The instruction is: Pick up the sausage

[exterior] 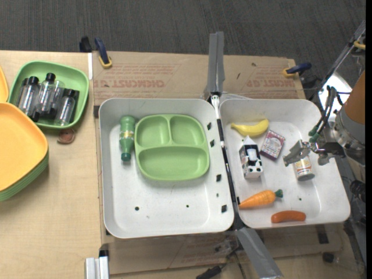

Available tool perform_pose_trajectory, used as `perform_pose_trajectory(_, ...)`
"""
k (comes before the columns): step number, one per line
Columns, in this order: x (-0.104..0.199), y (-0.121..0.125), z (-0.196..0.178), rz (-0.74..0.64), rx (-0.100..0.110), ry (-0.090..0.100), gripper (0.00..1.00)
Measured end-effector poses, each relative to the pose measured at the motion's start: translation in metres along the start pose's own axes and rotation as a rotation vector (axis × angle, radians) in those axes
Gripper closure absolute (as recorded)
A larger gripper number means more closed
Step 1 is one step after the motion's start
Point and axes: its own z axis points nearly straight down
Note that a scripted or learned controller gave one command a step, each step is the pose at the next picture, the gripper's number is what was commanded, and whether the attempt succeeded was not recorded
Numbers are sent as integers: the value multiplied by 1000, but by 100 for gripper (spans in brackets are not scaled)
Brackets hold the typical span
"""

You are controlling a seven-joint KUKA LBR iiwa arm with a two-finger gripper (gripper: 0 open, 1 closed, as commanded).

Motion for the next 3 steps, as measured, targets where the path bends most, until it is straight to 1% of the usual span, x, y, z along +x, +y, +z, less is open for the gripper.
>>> perform_pose_trajectory(1,-1,0,-8,2,2,-1,100)
perform_pose_trajectory(2,-25,95,28,-9,0,0,100)
perform_pose_trajectory(3,-55,146,140,266,-4,-1,100)
